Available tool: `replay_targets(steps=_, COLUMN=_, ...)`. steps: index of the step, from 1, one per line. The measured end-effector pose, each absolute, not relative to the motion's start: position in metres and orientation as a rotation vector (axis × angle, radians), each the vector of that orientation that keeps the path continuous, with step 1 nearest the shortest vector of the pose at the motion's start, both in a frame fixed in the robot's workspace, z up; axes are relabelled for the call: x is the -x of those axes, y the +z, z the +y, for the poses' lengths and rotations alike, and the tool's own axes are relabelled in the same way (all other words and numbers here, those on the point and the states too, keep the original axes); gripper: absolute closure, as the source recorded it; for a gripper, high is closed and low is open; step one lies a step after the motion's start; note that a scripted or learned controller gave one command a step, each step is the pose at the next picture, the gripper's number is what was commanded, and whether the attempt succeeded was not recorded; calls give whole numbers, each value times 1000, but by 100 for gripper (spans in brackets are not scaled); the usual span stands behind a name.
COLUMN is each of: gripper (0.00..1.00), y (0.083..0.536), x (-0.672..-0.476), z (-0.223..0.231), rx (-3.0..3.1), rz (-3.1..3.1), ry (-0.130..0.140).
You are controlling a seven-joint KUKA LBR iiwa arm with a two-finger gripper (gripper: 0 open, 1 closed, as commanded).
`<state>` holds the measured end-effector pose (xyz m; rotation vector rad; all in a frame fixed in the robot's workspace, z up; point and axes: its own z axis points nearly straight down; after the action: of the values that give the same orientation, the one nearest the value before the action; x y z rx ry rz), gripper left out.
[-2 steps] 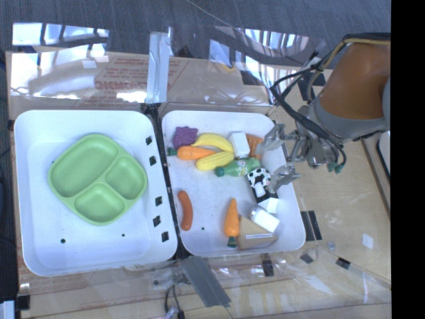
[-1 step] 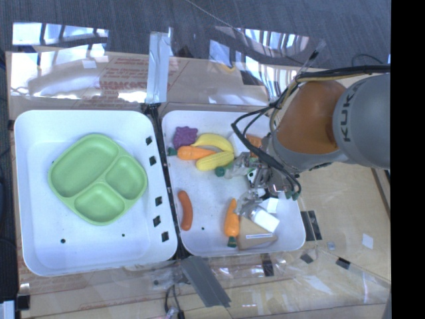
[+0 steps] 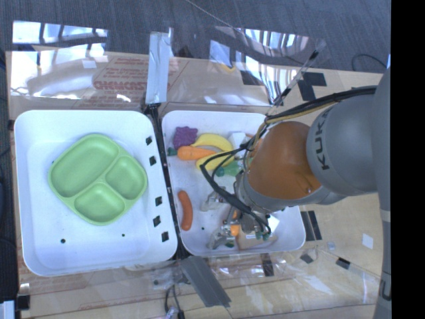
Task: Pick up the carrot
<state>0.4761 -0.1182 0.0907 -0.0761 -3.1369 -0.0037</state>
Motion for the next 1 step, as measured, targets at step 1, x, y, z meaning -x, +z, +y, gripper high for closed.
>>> replay_targets(steps=1, gripper=100, y=101, x=-478, z=-117, rx=63, rz=-3140, ry=-2)
